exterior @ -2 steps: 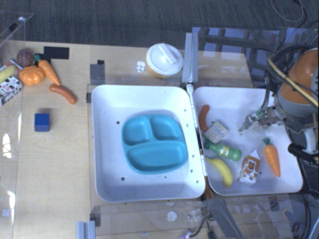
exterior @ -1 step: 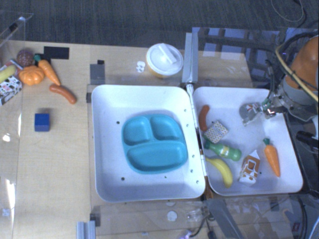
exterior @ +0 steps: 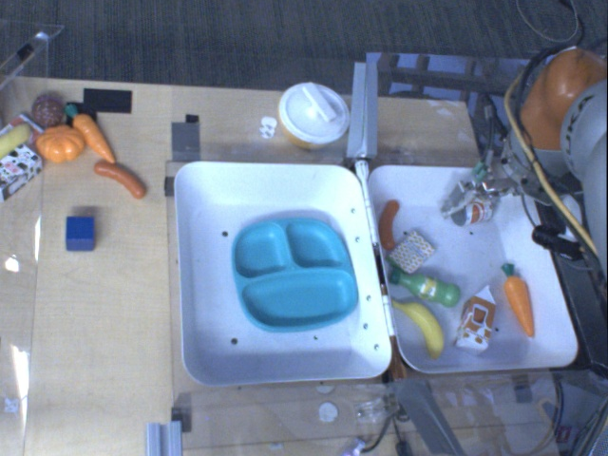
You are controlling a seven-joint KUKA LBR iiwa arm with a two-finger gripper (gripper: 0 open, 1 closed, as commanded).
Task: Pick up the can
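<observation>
Across the bench, two white bins sit side by side. Left bin: one blue divided tray, nothing else in it. Right bin: all the small items.

Arm enters from the right, orange band at the upper right corner, cables draped over the bin's far edge. Gripper is down inside the right bin at its far end, right at the can.

Can: small, silvery with an orange-red patch, lying in the far part of the right bin, apart from the other items. It sits directly under the gripper tip. Metal parts and can blur together here; cannot tell whether the fingers are apart, together, or around the can. No grasp claimed.

Other right-bin contents, descending in size: banana, green bottle, carrot, small carton, sausage, checkered packet. All lie nearer the camera than the can, so none crowds the approach.

Outside the bins: white lidded cup behind the left bin, blue cube and a cluster of toy food at far left.

Judgement: step in hand is the grasp itself, at or just before closing. Next move calls for a firm closure across the can's body, then a straight lift; a lying can may roll out if pinched off-centre.
</observation>
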